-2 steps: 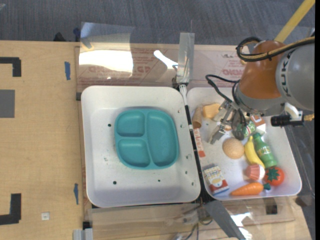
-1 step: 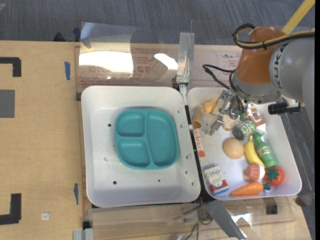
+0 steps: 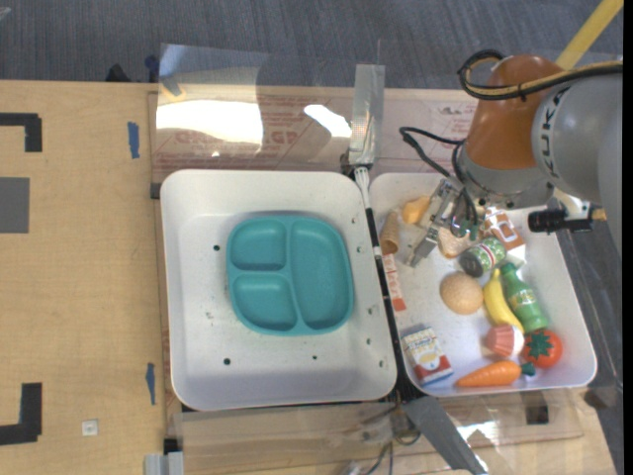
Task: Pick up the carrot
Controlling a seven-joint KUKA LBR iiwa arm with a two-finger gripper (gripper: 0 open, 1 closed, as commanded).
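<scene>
Two white bins side by side on the counter point(image 3: 79, 265), left bin point(image 3: 188, 364) carrying a teal divided plate point(image 3: 291, 273), right bin point(image 3: 579, 354) stuffed with toy food. Grey arm point(image 3: 584, 137) with the orange band point(image 3: 509, 107) reaching in from the right, claw point(image 3: 427, 234) hanging over the upper left part of the right bin. Fingers point(image 3: 420, 248) spread a bit apart and pointing down-left, nothing visibly pinched between them. Tips sitting right next to a tan cone-looking piece point(image 3: 390, 232) and a yellow-orange bit point(image 3: 415, 210), but honestly hard to say whether touching either one, too cluttered up there.

Carrot point(image 3: 489, 374) way down at the near edge of the right bin, well apart from the claw. Bright orange, smooth, tapered, lying flat on the bin floor. Long axis running roughly left to right, tilted slightly up toward the right. Narrow tip aimed left toward a small white box point(image 3: 425, 349) with red print, fat end on the right tucked close against a red tomato point(image 3: 543, 348) with a green top. Pink cup-shaped thing point(image 3: 502, 339) just above the carrot's middle.

Rest of the pile further up: banana point(image 3: 498, 300), green bottle point(image 3: 524, 300) next to it, tan round bun point(image 3: 461, 293), plus a green can point(image 3: 483, 258) near the claw.
</scene>
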